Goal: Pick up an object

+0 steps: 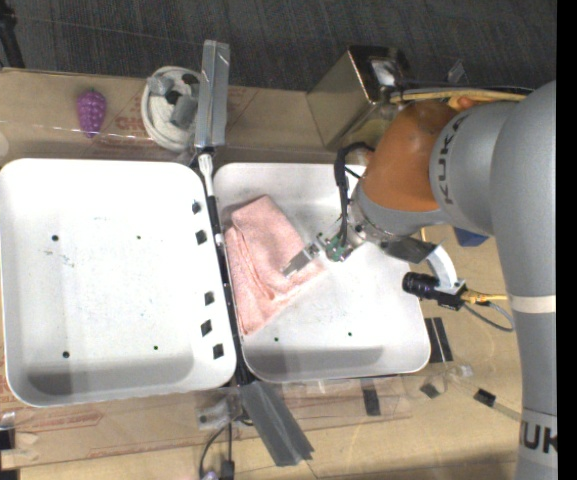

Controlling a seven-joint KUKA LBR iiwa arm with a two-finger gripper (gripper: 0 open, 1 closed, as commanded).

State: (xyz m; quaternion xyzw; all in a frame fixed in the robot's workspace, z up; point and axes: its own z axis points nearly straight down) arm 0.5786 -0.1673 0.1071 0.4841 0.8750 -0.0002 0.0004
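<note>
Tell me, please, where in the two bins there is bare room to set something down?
The left bin has open floor wall to wall. In the right bin, the front strip below the pink cloth is bare. It is crowded where the pincer meets the cloth by the divider.

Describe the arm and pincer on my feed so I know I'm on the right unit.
A thick grey KUKA arm with black lettering on its housing and a glossy orange band above the wrist. A black cable loops down the wrist to the small, slim metallic pincer. A black cylindrical fitting on a white bracket sticks out beside the wrist.
</note>
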